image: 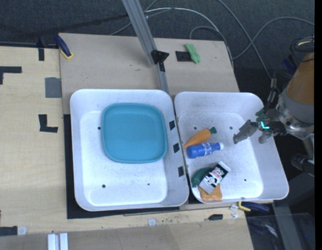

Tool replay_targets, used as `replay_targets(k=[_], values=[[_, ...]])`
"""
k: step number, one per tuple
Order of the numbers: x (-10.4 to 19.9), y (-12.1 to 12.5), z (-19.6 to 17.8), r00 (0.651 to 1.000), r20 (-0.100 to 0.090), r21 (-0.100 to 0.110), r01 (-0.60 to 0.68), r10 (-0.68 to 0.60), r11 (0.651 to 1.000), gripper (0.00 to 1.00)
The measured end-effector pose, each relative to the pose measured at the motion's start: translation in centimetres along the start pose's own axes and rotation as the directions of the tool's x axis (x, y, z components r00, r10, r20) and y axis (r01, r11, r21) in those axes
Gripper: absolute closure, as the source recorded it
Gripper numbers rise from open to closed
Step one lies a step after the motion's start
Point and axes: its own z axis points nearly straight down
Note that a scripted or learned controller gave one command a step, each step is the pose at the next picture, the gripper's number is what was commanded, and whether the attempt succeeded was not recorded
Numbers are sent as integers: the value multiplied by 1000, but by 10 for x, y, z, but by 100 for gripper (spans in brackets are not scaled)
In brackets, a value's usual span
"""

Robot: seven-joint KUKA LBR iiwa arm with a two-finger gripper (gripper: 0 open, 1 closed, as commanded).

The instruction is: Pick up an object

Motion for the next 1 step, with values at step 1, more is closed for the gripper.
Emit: replay_targets(k=[1], values=[[0,0,0,1000,0,0,0,0,1000,0]])
